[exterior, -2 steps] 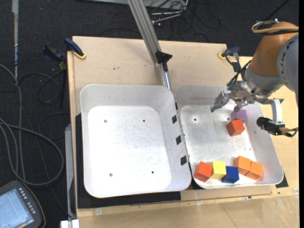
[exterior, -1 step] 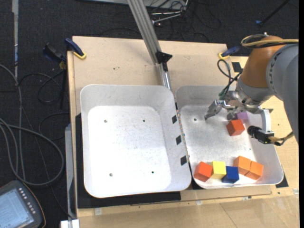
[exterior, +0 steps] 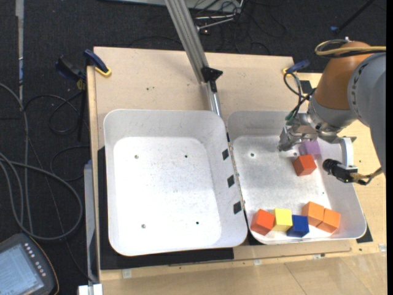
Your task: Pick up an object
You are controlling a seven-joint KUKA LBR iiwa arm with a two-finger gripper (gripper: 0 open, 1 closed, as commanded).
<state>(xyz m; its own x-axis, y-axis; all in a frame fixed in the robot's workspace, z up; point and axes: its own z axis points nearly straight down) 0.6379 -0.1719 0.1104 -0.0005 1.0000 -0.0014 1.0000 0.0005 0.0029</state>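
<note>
Camera view: hand (exterior: 291, 141) low in right bin (exterior: 265, 172), beside orange block (exterior: 304, 165) and purple block (exterior: 311, 147). Grip state can't tell, probably lining up a grab

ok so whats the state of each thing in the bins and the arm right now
fingers: low over the right bin's upper part, grip unclear
purple block: on bin floor beside fingers
red-orange block: on floor, tilted
five blocks: clustered along the front wall
right bin: holds all blocks
left bin: flat on bench
</note>
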